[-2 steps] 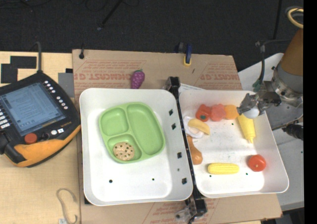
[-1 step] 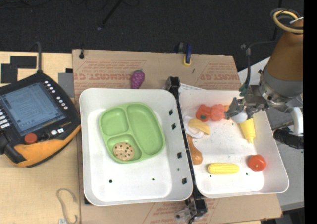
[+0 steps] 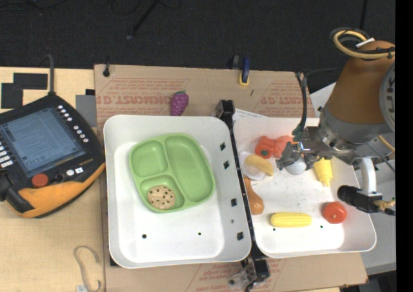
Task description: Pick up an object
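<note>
The right bin holds several toy foods: an orange-red piece, a pale yellow piece, a yellow bottle, a red tomato, a corn cob and an orange carrot-like piece. My gripper is low over the bin's back middle, between the orange-red piece and the yellow bottle. A small whitish round object lies right under it. Whether that object is touched or held is hidden by the gripper body.
The left bin holds a green divided plate with a cookie in its front compartment. A purple grape bunch lies on the cardboard behind the bins. A teach pendant rests at the far left.
</note>
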Tool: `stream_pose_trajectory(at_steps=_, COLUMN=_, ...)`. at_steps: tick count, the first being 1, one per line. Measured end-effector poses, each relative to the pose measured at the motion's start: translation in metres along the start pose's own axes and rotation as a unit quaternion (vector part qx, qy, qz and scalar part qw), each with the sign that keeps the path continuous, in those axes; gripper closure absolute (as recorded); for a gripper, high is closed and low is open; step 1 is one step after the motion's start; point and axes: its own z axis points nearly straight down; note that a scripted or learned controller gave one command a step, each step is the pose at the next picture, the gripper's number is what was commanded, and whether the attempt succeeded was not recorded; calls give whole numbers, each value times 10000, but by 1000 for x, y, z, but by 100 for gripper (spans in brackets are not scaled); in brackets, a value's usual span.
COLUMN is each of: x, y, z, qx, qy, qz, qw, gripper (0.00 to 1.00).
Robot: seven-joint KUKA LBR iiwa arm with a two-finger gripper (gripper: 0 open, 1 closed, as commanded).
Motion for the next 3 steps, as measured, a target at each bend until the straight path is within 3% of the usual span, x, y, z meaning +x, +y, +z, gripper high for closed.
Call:
stream_pose_trajectory(at_steps=1, x=32, y=-11, z=-14, qx=-16, qy=-1, qz=-5, qw=10000, gripper=100)
stream_pose_trajectory(at_steps=2, x=42, y=-11, z=3, qx=-2, qy=-7, qz=6, qw=10000, gripper=100)
stream_pose_trajectory(at_steps=3, x=31, y=-3, z=-9, qx=-23, qy=-13, qz=6, qw=10000, gripper=100)
